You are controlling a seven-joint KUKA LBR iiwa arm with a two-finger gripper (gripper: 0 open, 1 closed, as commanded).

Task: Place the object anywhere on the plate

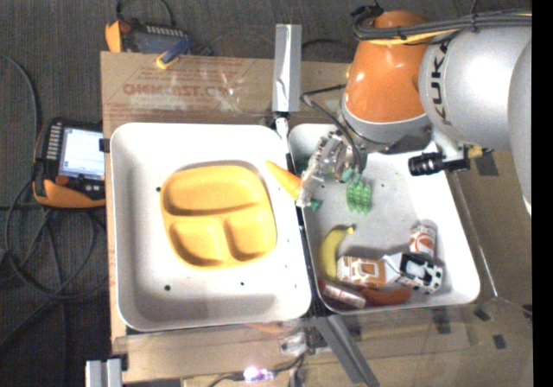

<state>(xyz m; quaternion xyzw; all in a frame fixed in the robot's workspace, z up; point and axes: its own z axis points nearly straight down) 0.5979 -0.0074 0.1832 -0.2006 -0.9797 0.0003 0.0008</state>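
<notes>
A yellow plate [220, 212] with three compartments lies in the left white bin [130, 290]. My gripper [304, 187] hangs over the wall between the two bins, just right of the plate's upper right corner. It is shut on an orange, carrot-shaped piece [281, 175], which sticks out to the upper left over the left bin's right edge. The piece is above the bin floor beside the plate, not over the plate itself.
The right bin [458, 230] holds a green block [359, 195], a small green bit [313, 203], a banana [333, 249], a small can [422, 239], a white and orange box [363, 270], a black and white item [423, 274] and a brown item [376, 297].
</notes>
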